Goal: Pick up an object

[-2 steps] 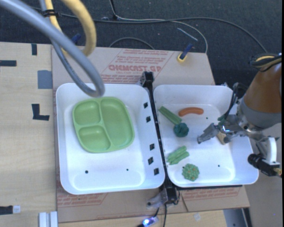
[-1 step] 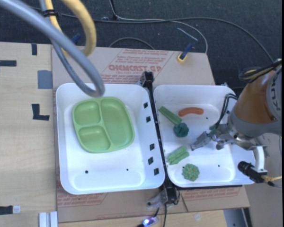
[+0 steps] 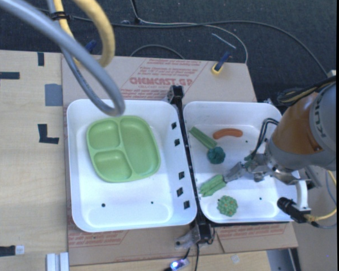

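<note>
The right bin (image 3: 254, 114) holds several items. An orange sausage (image 3: 228, 133) lies near its back. A light green stalk (image 3: 201, 138) ends at a dark green broccoli head (image 3: 216, 155). A green pickle-like piece (image 3: 212, 185) lies near the bin's left wall, and a bumpy green ball (image 3: 227, 205) sits at the front. My gripper (image 3: 235, 174) reaches in low from the right, its tip at the right end of the pickle-like piece. Nothing is visibly lifted.
The left bin (image 3: 79, 196) holds a green divided plate (image 3: 123, 148). A black divider (image 3: 183, 162) runs between the bins. A grey hose (image 3: 85, 66) and a yellow hose (image 3: 101, 21) arch over the back left. The orange-banded arm (image 3: 299, 134) covers the right bin's right side.
</note>
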### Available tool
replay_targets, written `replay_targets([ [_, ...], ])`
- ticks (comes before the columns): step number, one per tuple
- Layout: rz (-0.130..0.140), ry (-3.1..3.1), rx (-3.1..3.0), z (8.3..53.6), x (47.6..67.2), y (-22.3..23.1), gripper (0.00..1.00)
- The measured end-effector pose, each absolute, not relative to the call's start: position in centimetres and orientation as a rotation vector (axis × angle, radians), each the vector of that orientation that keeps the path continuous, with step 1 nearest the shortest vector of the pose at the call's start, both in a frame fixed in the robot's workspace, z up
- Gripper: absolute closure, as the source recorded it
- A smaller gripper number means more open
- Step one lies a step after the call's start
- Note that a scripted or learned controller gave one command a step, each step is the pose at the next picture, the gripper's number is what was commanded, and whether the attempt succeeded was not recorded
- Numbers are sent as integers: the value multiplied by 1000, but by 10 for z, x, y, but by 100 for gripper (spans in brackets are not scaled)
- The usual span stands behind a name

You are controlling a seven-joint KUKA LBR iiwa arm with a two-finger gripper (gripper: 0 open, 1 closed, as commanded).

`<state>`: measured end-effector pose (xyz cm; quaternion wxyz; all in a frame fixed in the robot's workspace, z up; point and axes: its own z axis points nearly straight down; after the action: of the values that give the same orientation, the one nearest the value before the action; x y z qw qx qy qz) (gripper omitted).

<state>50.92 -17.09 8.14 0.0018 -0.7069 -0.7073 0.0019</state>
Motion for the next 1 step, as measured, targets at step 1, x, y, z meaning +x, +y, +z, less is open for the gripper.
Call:
replay_targets([
  [1,5,-2221,-2218,92,510,-171,100],
])
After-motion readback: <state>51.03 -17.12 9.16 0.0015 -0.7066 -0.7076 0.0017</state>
